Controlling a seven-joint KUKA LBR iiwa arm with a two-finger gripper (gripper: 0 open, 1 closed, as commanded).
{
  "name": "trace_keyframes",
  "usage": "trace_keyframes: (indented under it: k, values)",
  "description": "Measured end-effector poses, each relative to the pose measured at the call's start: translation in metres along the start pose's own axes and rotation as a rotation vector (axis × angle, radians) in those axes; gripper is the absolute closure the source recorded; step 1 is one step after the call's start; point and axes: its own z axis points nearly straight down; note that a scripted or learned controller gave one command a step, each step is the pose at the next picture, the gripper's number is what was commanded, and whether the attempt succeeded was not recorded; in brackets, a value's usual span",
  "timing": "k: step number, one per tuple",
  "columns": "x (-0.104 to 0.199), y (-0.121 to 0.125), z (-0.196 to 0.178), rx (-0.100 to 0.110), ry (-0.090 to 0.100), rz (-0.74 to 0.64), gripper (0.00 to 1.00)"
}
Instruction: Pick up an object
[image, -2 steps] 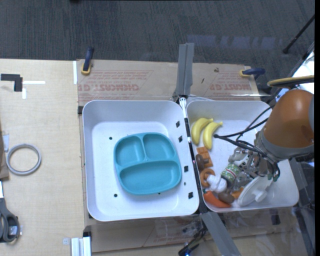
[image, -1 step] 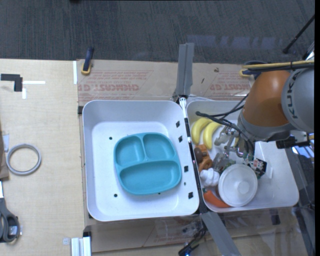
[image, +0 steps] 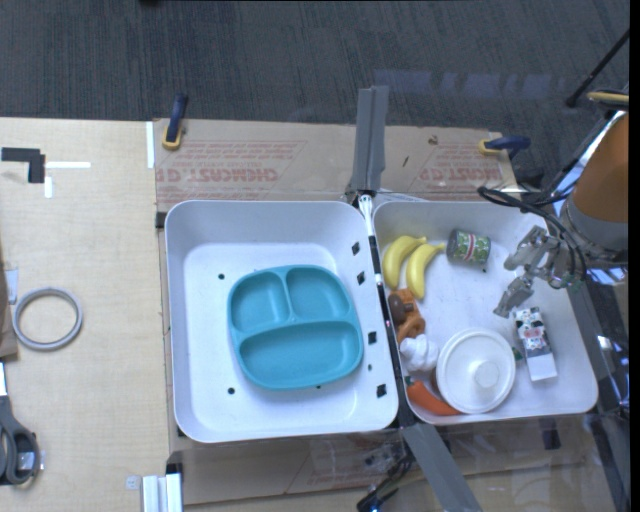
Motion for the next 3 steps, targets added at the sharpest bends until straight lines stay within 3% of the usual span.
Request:
trace_keyframes:
  k: [1, 2, 3]
  values:
    - [0.051, -0.035, 0.035, 0.001, 0.001, 0.114, 0.00]
    - [0.066, -0.043, 0.035, 0.000, 0.000, 0.252, 0.00]
    - [0.113, -0.012, 0.028, 0.010, -0.043, 0.448, 0.00]
